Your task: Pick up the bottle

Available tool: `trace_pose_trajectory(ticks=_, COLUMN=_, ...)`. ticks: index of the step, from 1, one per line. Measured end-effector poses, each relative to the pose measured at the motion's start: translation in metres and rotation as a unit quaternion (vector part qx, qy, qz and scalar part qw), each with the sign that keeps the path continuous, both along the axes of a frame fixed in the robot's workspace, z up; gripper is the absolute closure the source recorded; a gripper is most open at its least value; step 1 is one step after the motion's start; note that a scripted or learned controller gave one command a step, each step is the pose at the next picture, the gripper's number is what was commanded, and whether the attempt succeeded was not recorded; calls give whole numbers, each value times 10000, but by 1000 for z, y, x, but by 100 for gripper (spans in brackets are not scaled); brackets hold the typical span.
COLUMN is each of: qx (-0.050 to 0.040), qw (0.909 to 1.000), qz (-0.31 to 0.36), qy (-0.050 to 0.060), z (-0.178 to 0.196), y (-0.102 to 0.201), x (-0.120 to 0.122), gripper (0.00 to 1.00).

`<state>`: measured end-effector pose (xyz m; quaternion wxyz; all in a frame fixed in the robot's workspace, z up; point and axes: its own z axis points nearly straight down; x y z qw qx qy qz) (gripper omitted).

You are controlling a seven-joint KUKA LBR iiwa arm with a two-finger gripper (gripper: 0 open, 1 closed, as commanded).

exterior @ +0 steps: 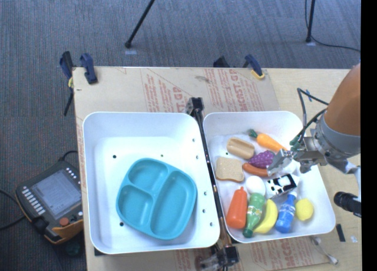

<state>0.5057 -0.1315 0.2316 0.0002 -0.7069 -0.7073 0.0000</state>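
Apparently nothing is lifted yet: the tool (281, 162) (jaws seemingly parted, holding nothing) hovers in the right bin (235, 121), while the orange bottle (237, 208) lies nearer, ungrasped.

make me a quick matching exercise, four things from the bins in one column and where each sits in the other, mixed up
Things:
1. blue divided plate
2. orange bottle
3. carrot
4. lemon

Places:
A. far side of the right bin, near its back wall
B. near right corner of the right bin, beside the blue bottle
C. in the left bin
D. near left part of the right bin, next to the green bottle

Pairs: 1-C, 2-D, 3-A, 4-B
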Motion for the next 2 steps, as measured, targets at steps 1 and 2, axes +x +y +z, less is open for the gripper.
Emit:
trace_pose_trajectory(ticks=1, qx=-15, qw=9983, qz=577, qy=-89, z=-126, y=-59, x=21, gripper=0)
trace_pose_trajectory(ticks=2, qx=-11, qw=9983, qz=571, qy=-127, z=-113, y=-58, x=24, gripper=100)
